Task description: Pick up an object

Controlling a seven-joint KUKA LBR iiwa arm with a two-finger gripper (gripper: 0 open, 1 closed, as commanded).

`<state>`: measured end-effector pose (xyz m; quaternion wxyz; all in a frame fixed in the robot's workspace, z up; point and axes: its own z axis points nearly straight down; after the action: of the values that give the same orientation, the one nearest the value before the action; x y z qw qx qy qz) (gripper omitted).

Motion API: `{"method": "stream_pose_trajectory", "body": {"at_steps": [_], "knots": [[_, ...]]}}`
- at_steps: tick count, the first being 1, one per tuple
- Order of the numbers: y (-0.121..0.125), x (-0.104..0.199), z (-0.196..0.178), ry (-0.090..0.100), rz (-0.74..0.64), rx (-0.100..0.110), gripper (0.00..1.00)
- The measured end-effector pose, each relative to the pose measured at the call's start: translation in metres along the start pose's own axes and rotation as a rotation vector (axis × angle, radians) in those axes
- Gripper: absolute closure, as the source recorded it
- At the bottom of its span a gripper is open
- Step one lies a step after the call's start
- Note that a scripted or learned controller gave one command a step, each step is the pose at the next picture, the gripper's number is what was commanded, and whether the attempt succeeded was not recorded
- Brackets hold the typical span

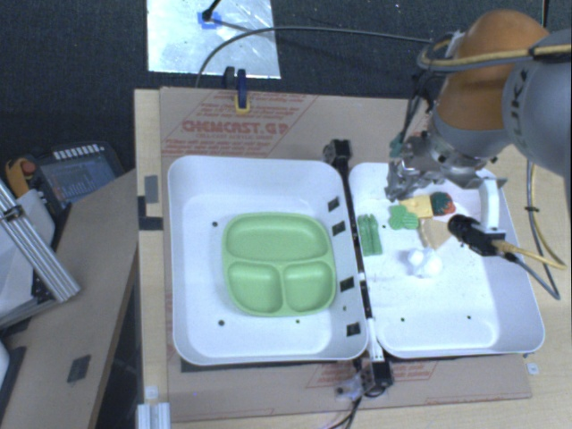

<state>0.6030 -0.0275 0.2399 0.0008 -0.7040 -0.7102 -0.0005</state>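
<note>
left bin (197, 329): green divided tray (275, 264) at centre. right bin (465, 329): white lump (422, 261) mid-bin, green block (369, 234) by its left wall, yellow and green pieces (411, 213) toward far edge. tool (402, 184) low above those; grip state unclear.

Red lettering "CHEMCAST" is printed on the cardboard sheet (268, 114).

Bright, even overhead light, glare on the foil sheet (213, 23), soft shadows, slight overall blur.
</note>
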Motion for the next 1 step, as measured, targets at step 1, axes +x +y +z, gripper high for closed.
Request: {"method": "stream_pose_trajectory", "body": {"at_steps": [1], "knots": [[-0.0253, 0.0403, -0.0047, -0.001, 0.001, 0.000, 1.00]]}}
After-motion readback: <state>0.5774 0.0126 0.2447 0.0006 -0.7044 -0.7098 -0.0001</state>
